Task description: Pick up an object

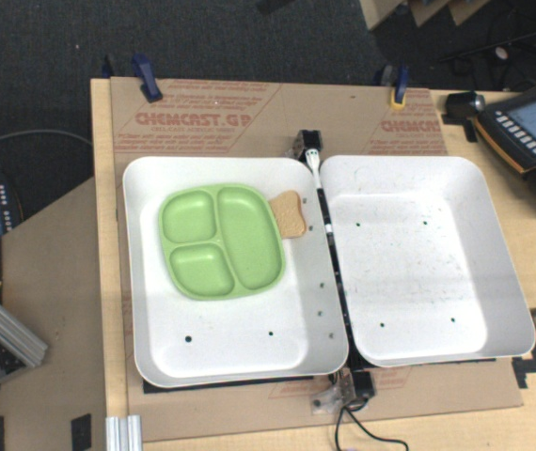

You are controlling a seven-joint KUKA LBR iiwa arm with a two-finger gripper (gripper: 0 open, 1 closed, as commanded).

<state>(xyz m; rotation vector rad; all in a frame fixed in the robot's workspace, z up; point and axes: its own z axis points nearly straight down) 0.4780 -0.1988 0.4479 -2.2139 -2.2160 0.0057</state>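
Green three-compartment plastic plate (221, 241) lies flat in the left white bin (155, 346), tan biscuit-like piece (289, 213) touching its edge: both could slip. End effector state: cannot tell.

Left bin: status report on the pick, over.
Green divided plate flat in left bin. Tan bread-like piece touching plate's right rim. Nothing on top of either.

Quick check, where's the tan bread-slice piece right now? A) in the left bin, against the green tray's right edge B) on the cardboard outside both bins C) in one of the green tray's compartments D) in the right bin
A: the tan piece lies on the left bin floor, up against the right edge of the green tray.
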